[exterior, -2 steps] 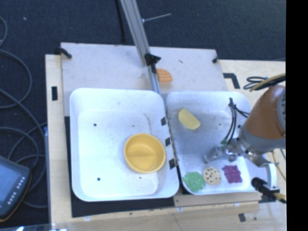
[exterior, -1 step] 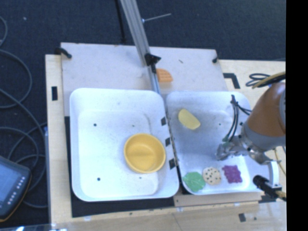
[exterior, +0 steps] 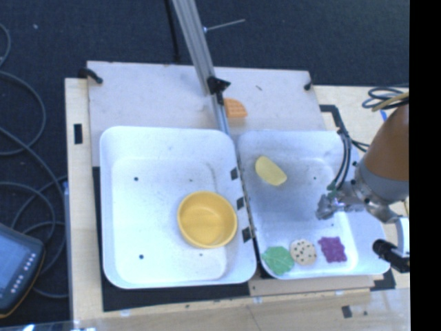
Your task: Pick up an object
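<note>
In the right bin [exterior: 296, 143] a yellow lump [exterior: 270, 171] lies near the back. Along the bin's front edge sit a green leafy piece [exterior: 278, 259], a round speckled cookie [exterior: 302, 252] and a purple cluster [exterior: 333, 249]. A yellow bowl [exterior: 207, 218] stands in the left bin [exterior: 138, 157], toward its right front. My gripper [exterior: 326, 207] hangs over the right side of the right bin, above and slightly behind the purple cluster, with nothing seen held.
An orange object [exterior: 235, 109] rests on the board behind the bins. A slanted metal rail [exterior: 196, 40] runs from the top down to the gap between the bins. Cables lie on the dark floor at left, near a tablet [exterior: 17, 264].
</note>
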`<state>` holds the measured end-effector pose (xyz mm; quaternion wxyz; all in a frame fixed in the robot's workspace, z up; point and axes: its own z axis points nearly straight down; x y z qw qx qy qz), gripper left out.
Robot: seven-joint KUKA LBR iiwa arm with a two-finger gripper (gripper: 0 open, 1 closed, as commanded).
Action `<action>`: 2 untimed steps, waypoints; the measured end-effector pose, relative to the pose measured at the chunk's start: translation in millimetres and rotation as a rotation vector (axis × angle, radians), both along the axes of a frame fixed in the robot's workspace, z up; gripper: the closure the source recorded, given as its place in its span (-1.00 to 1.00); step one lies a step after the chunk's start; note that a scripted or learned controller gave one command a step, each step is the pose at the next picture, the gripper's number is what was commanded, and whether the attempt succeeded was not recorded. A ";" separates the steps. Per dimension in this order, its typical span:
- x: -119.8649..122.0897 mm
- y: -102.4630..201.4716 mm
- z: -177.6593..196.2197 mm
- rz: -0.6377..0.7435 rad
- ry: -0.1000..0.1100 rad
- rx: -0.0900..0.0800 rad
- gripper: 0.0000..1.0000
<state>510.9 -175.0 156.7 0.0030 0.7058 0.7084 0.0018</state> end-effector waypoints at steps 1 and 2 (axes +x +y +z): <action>6.7 -9.9 57.9 0.000 -0.002 -0.001 1.00; 7.9 -10.6 70.8 0.002 0.003 0.001 1.00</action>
